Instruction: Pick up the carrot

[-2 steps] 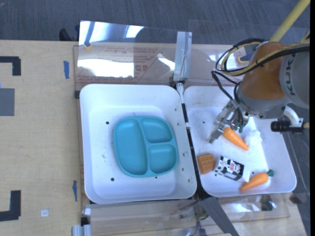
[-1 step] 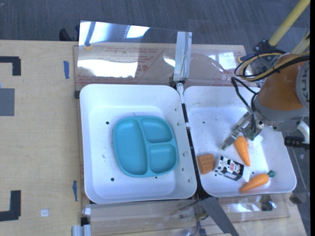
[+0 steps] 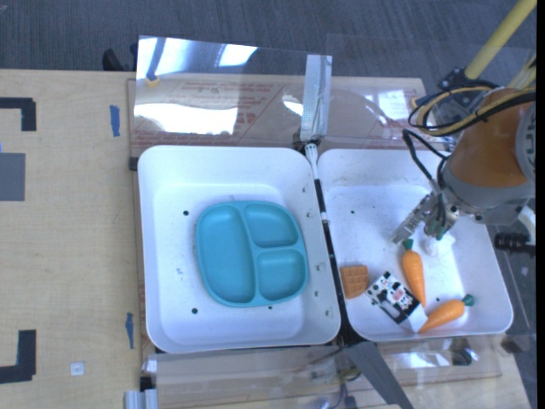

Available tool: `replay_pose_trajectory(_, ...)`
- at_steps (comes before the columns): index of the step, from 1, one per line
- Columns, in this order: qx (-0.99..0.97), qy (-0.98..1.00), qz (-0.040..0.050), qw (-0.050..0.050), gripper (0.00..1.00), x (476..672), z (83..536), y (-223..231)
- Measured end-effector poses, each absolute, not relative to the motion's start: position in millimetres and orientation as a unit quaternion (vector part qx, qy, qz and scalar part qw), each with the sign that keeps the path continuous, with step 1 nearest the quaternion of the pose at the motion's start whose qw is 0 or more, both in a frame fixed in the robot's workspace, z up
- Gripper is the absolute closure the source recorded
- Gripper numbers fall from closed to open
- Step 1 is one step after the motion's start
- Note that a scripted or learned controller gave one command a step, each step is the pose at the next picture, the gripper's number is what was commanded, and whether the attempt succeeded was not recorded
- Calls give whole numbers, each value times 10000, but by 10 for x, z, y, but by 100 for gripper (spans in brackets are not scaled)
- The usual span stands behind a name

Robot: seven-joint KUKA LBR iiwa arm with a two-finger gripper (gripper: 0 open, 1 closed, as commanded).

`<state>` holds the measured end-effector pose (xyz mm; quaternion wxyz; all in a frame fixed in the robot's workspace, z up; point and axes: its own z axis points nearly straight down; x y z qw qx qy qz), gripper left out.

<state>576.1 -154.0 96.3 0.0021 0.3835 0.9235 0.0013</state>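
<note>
**Closing in on the carrot, grasp not yet made**

Starting at the left, the wooden surface (image 3: 60,254) carries two shallow white bins side by side. The left bin (image 3: 162,228) holds a teal divided plate (image 3: 252,251) and nothing that bears on the task. Across the divider, the right bin (image 3: 358,186) holds the clutter: a small square cracker (image 3: 354,280) near its left wall, a black-and-white patterned pack (image 3: 392,296) just beside it, and then two carrots. One carrot (image 3: 414,277) lies nearly upright in the view, its green stem end toward the top; a second carrot (image 3: 444,314) lies at a slant near the bin's lower right corner.

The claw (image 3: 423,226) hangs just above the stem end of the upright carrot, with the arm (image 3: 490,147) reaching in from the right. Its fingers appear parted and nothing sits between them, so it is released.

By my reading, this is the approach step. The next move calls for a short descent so the fingers straddle the carrot's body across its narrow width, then a firm squeeze before lifting. The pack lies close to the carrot's lower end, so a low grasp could snag it.
</note>
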Motion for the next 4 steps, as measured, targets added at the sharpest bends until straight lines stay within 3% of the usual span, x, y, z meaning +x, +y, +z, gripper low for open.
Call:
replay_pose_trajectory(1, 3836, 9235, 12, 14, 0, 5757, 955, -1540)
replay_pose_trajectory(2, 3778, 9259, -3, 14, 0, 5310, 863, -1940)
replay_pose_trajectory(3, 3793, 9253, 7, 29, 100, 5326, 958, -1944)
replay_pose_trajectory(4, 3735, 9276, -1, 12, 100, 5056, 1515, -2040)
